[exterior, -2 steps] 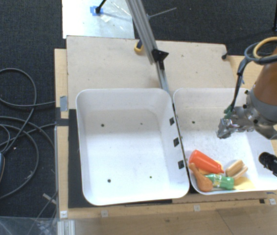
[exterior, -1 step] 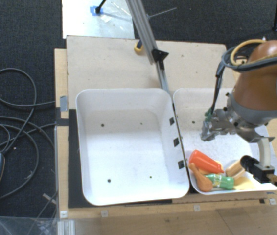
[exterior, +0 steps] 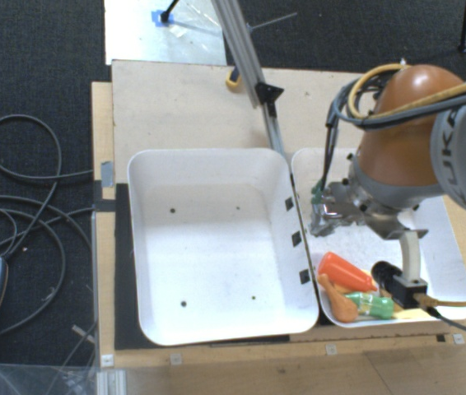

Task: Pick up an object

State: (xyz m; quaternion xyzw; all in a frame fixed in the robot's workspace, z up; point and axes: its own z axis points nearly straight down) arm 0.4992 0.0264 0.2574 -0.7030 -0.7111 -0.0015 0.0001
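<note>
The grey arm with its orange band reaches in from the right and hangs over the right bin [exterior: 457,290]. Its gripper [exterior: 326,216] sits low near that bin's left wall, mostly hidden under the wrist. Just in front of it lie a red-orange wedge-shaped object [exterior: 346,271], a tan-orange carrot-like object [exterior: 339,301] and a green object [exterior: 374,306], all crowded into the bin's near left corner. The gripper is a little behind the red-orange object, and nothing is seen held in it.
The left bin [exterior: 152,220] stands beside the right one, their walls touching. A black cable fitting [exterior: 399,284] hangs from the arm over the near part of the right bin. A slanted metal pole [exterior: 245,48] crosses the back of the bench.
</note>
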